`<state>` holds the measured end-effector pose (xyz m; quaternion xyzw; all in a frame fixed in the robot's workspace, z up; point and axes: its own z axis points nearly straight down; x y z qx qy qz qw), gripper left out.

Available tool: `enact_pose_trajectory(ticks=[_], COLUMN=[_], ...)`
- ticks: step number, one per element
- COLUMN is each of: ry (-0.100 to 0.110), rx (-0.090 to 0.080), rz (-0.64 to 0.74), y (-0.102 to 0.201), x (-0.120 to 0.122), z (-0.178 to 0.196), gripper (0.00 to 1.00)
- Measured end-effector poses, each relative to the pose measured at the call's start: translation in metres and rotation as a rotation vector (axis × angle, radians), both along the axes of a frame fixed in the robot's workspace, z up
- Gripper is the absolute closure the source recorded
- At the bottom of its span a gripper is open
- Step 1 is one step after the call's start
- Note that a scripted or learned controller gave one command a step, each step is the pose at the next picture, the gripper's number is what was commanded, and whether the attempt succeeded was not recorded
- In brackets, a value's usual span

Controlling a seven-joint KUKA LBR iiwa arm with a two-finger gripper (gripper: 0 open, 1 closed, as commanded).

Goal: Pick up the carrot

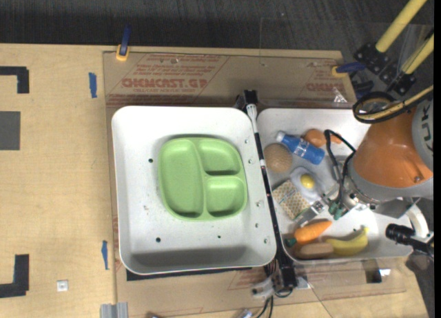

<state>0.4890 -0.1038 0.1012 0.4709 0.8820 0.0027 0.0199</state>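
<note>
The carrot (313,230) is orange and lies near the front of the right bin (358,118), slanting up to the right. My gripper (329,207) hangs just above the carrot's right end, reaching in from the right under the arm's orange band (393,152). Dark cables and the wrist hide its tip. Nothing visibly sits in its grasp.
A brown sausage (314,249) and a yellow banana (349,242) lie right in front of the carrot. A blue bottle (301,146), an orange ball (315,136), a tan potato-like item (279,160) and a mesh-patterned piece (292,199) lie behind. The left bin (131,192) holds a green divided plate (203,175).
</note>
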Motion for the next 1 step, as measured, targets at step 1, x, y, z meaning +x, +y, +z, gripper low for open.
enact_pose_trajectory(ticks=[1], ry=[0.016], rx=[0.01], rz=[-0.038], y=[0.0045], x=[-0.004], z=[-0.0117], gripper=[0.0])
